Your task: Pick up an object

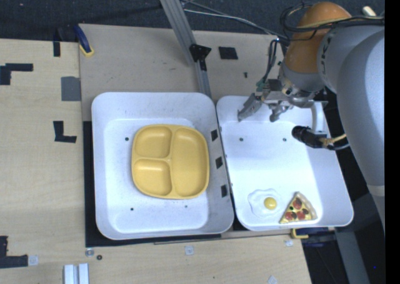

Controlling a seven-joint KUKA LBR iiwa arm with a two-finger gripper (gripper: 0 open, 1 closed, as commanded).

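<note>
A toy fried egg [264,202] and a toy pizza slice [299,208] lie side by side at the near edge of the right bin [281,157]. A yellow divided plate [170,161] sits in the middle of the left bin [119,170]. My gripper [261,109] hangs over the far end of the right bin, well away from the egg and the pizza. Its two fingers are spread apart with nothing between them.
A slanted metal post [181,26] rises from behind the bins, just left of the gripper. The grey arm with its orange band [315,32] fills the upper right. Black tape marks dot the wooden bench [37,151] to the left.
</note>
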